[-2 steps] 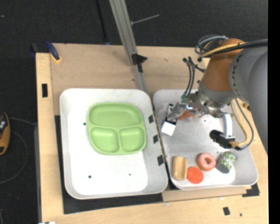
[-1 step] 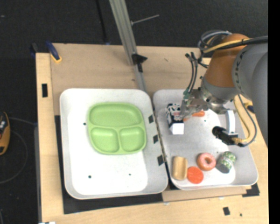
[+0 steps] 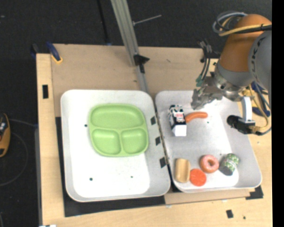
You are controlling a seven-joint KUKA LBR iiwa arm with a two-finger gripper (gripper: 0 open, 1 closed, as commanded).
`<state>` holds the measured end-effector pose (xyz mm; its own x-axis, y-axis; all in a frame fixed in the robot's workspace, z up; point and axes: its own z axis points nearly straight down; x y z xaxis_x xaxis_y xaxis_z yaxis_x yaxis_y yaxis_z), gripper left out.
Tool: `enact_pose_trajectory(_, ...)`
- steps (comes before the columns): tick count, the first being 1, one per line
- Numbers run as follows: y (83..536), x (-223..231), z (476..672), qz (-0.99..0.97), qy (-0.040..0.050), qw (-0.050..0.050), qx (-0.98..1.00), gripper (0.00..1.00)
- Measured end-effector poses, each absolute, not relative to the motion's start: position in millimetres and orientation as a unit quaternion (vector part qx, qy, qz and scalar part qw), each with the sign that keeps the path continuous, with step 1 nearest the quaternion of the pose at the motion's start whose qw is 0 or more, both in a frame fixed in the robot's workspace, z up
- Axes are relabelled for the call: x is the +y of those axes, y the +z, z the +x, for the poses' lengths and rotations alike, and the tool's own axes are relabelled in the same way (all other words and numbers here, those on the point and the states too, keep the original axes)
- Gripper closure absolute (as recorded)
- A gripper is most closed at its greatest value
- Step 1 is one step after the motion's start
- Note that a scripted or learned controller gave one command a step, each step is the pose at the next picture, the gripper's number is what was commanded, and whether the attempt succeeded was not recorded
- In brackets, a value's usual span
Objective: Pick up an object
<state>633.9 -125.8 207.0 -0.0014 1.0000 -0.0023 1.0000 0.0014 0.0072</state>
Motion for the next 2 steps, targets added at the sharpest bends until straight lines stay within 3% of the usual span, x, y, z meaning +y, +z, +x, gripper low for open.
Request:
enact_pose_trajectory(1,236.2,-127.4,634.9,0.706,0.0012,0.002,0.708,1.0)
enact_pose_trajectory(2,248.3,-79.7,621.9,0.705,0.0012,0.0,0.709,1.0)
